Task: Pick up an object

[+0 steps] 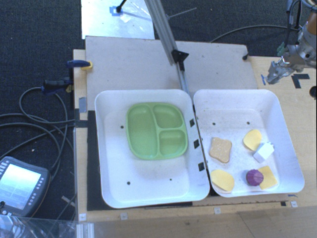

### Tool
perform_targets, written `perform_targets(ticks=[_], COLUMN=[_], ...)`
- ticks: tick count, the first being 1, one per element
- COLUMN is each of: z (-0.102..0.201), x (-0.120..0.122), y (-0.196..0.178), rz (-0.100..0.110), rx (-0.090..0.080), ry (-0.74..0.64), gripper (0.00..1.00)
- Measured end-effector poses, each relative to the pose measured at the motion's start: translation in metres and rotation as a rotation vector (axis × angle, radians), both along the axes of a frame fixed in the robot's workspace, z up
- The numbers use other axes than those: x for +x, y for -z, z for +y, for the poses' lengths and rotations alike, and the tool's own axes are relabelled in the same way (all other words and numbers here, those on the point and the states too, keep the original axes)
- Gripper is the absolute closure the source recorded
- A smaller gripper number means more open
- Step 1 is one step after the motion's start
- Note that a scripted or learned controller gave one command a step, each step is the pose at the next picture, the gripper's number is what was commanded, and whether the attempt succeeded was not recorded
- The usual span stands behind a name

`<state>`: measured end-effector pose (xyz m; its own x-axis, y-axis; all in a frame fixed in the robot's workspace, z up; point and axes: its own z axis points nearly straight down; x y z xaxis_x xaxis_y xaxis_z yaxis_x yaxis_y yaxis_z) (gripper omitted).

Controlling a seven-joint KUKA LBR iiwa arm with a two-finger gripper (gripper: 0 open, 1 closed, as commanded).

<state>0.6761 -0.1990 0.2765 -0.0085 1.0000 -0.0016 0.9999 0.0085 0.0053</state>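
A: What lies in the right bin (285, 128)?

B: Six small things, all in its near half. A toast slice (220, 149) lies nearest the divide between the bins, flat, its long axis running far to near with a slight lean. Near of it is a yellow piece (223, 180), an oval stretched from far-left to near-right.

A: And farther right?

B: Another yellow chip (252, 139), tilted, long axis going from near-left to far-right. Just beside it, on its near-right, sits a white block (263, 151), its long side pointing the same slanted way. Near of that, a purple knob (254, 177), round, so it has no clear heading. It touches a third yellow bit (269, 178) on its right, which lies close to the bin's near-right corner.

A: Where is the gripper (275, 73)?

B: Beyond the right bin's far-right corner, over the bench (223, 66), well apart from all six things. It points down and left. Whether the jaws are apart or together I cannot tell; they are too small and blurred.

A: The left bin (111, 148)?

B: It holds a green tray (157, 131) with three compartments, lying flat in the far half.
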Motion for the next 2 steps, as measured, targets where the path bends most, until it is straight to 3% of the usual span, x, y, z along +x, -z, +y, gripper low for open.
perform_targets(ticks=[2], z=[0.111], x=[-0.036], y=[-0.006], rz=[0.004], rx=[0.004], ry=[-0.003], gripper=[1.00])
